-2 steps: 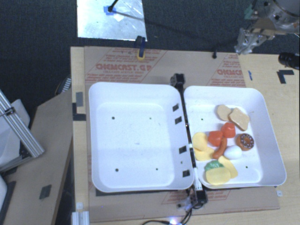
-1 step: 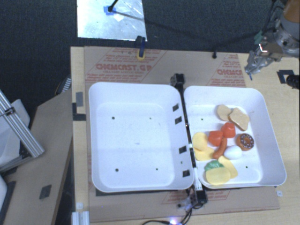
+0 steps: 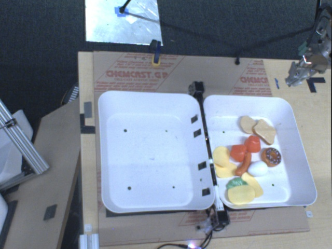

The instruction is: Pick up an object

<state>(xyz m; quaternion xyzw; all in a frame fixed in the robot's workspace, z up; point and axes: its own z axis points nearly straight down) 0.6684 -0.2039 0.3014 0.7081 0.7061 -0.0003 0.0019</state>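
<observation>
The right bin [image 3: 295, 134] holds a cluster of toy foods. Two bread slices [image 3: 258, 128] lie at the back, with a red tomato [image 3: 253, 143] and an orange-red piece [image 3: 238, 152] in front of them. A chocolate donut [image 3: 271, 156] sits beside a white egg [image 3: 257, 168] and a small sausage [image 3: 244, 163]. Yellow pieces [image 3: 222, 157] lie near the divider, and a green piece [image 3: 237, 182] rests on another yellow one [image 3: 241, 194] at the front. My gripper [image 3: 300, 72] hangs high at the far right, beyond the bin's back corner and well away from the foods.
The left bin [image 3: 150, 149] lies beside the right one, joined by a black clipped divider [image 3: 205, 149]. A shiny plate [image 3: 123, 13] lies beyond the bench. Aluminium rails [image 3: 18, 139] stand at the left edge.
</observation>
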